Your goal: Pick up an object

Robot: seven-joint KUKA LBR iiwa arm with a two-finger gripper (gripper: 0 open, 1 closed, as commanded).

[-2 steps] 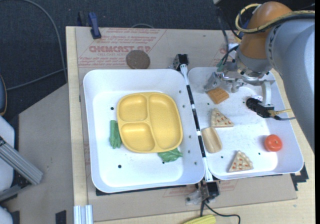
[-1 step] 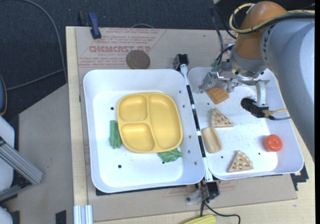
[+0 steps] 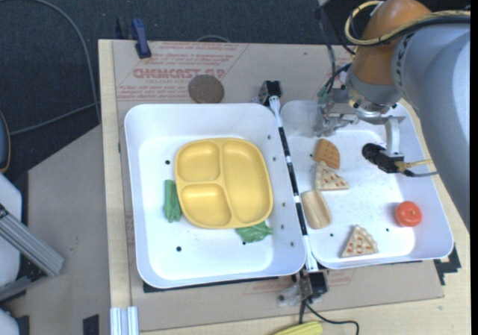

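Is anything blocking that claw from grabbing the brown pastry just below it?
Nothing visible does. The gripper hangs at the right bin's far end, and the pastry lies just in front of it with bare bin floor between. The pizza slice sits on the pastry's near side, out of the way.

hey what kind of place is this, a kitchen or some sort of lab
Probably a robotics lab: a robot arm reaches over two white bins, and the toy pizza slice, tomato and yellow divided plate look like test props.
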